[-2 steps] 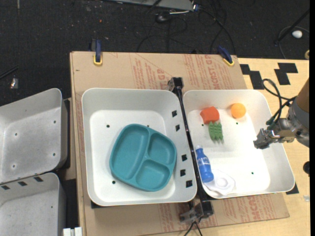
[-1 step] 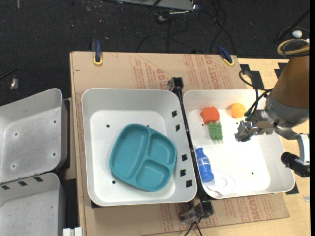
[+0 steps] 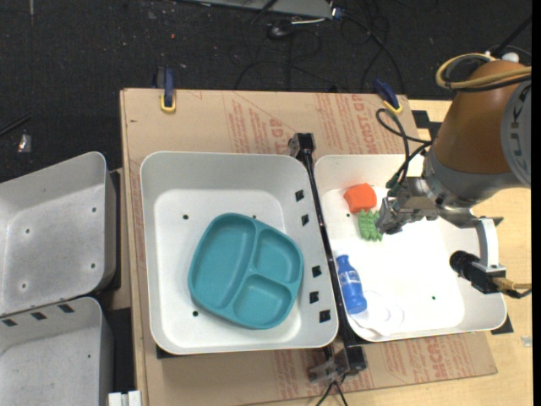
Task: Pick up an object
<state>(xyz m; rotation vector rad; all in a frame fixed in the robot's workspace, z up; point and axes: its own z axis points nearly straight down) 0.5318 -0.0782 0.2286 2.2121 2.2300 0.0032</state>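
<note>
Camera view: tool [image 3: 386, 220] beside green toy [image 3: 368, 226]

Two white bins [image 3: 161, 252] are sitting side by side at frame center, holding one teal divided plate [image 3: 245, 271], one orange block [image 3: 361, 196], one green toy [image 3: 368, 226] and one blue bottle [image 3: 350, 284].

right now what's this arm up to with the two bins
The arm has reached into the right bin, its claw low beside a small green object, with an orange block just behind it. Nothing looks lifted yet. A blue bottle lies by the bin's left wall, and a teal divided plate sits untouched in the left bin.
</note>
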